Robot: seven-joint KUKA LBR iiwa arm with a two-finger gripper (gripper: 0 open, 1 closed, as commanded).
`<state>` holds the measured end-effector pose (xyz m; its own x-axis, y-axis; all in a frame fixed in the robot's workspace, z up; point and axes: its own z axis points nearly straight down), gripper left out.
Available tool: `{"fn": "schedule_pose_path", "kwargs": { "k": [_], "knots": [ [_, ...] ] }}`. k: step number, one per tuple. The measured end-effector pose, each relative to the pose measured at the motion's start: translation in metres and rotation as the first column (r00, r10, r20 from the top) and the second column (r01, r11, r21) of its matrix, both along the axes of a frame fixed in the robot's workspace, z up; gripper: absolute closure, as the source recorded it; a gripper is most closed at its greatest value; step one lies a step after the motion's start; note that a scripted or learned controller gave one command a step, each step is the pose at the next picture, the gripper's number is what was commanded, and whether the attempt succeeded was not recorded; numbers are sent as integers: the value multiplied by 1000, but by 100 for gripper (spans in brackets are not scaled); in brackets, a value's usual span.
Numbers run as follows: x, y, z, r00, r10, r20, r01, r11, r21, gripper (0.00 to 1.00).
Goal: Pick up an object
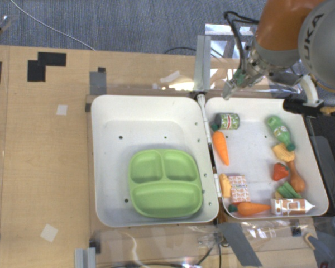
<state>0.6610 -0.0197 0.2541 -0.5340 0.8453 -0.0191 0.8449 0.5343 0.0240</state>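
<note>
My gripper point(235, 85) hangs over the back rim of the right bin point(255, 149), near its far left corner, with the orange-banded arm rising behind it. Below it in the bin lie a small green-labelled can point(227, 121) and an orange carrot point(221, 147) along the left wall. A green bottle point(280, 130) lies at the right. The gripper stands clear of all of them, and I see nothing in it.
More toys crowd the right bin's front: a red pepper point(280, 172), a white bottle point(292, 206), a second carrot point(253, 209) and a small carton point(239, 188). The left bin point(117, 127) holds a green divided plate point(166, 182). A metal post point(201, 66) stands behind the bins.
</note>
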Motion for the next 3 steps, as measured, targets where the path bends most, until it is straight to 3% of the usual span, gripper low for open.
{"fn": "schedule_pose_path", "kwargs": {
  "k": [2, 3],
  "knots": [
    [3, 1, 25, 1000, 11, 16, -11, 1000, -3, 100],
    [8, 63, -3, 1000, 5, -25, -5, 1000, 5, 100]
  ]
}}
